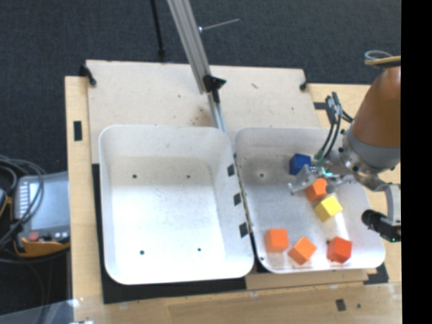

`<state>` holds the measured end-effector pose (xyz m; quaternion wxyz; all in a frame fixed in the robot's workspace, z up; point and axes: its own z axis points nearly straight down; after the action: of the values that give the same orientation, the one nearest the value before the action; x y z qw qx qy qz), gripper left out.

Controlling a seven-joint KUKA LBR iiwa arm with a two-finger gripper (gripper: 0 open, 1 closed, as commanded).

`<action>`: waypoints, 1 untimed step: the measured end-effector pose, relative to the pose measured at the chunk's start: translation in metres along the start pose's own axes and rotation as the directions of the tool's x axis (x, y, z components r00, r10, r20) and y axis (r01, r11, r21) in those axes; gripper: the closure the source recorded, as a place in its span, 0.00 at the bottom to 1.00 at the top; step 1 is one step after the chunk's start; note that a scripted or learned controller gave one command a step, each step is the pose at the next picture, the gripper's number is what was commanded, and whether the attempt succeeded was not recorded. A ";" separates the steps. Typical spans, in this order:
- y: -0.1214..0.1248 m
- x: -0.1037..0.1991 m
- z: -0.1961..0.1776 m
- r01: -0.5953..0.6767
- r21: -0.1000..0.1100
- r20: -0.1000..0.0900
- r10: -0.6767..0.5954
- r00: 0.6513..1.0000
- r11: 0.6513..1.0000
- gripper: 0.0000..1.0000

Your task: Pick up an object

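The fingers (312, 179) are hanging low in the right white plastic bin (251, 181), w/ metal parts reaching left toward approx. the bin's middle. Can't tell whether they're parted or closed, or gripping anything; too small & cluttered there to read.

Touching or just under the fingers, a small orange cube (316, 191) is sitting; can't say if it's between them or merely beside. Just above-left of the fingers a blue cube (300, 163) is lying. Just below-right, a yellow cube (329, 207) is resting tilted. Further below, near the bin's front wall: an orange block (276, 239), another orange block (303, 250) turned on a diagonal, & a red block (339, 249).

Progress, as a judgement: the arm is positioned at a candidate, prob. the orange cube, but nothing is showing as lifted yet. Grasp + raise are remaining.

Well left of the fingers, the left white bin (169, 201) is lying alongside. Both bins are sitting on a pale wooden worktop (196, 86). An aluminium strut (189, 32) is slanting up behind, over dark grey carpet (67, 19). A grey control pendant (37, 208) w/ cables is lying far left.
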<state>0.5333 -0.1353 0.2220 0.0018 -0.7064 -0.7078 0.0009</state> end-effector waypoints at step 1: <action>0.001 0.000 -0.002 -0.002 -0.005 0.001 0.002 1.000 1.000 0.00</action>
<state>0.5342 -0.1356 0.2242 -0.0003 -0.7071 -0.7071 -0.0006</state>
